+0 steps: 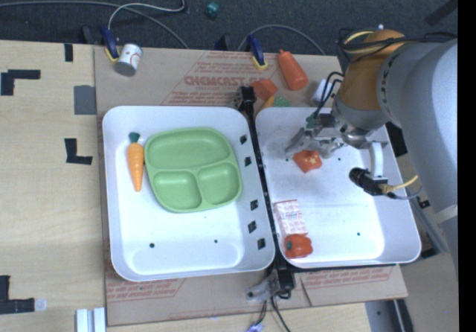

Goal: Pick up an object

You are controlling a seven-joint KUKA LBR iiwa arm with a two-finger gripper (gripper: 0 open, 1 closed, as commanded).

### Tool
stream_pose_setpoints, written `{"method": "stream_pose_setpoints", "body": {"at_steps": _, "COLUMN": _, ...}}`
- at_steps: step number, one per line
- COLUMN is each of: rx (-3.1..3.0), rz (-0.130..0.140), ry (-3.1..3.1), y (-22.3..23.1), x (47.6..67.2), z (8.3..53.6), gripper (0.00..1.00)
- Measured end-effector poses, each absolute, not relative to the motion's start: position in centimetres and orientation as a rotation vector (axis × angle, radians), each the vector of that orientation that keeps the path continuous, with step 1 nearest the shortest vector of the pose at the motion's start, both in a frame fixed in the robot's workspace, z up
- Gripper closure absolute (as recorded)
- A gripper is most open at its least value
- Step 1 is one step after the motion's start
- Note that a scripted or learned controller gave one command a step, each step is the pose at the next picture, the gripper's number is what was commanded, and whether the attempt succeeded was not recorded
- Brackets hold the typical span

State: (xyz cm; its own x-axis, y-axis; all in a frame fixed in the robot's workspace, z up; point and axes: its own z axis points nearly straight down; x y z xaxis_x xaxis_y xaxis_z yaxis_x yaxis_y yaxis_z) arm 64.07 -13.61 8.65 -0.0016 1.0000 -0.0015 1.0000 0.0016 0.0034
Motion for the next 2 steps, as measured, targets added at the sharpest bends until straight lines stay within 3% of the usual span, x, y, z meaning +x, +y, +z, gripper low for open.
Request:
{"method": "stream_pose_setpoints", "body": {"at_steps": 1, "rx": 2.218, "rz": 0.002, "ry": 2.223, "y": -9.26, "x": 63.00, "z": 8.57, "gripper": 0.00}}
{"method": "stream_pose_setpoints", "body": {"at_steps": 2, "rx": 2.217, "rz": 0.000, "ry": 2.224, "y": -9.26, "x": 62.99, "z": 9.52, "gripper": 1.00}}
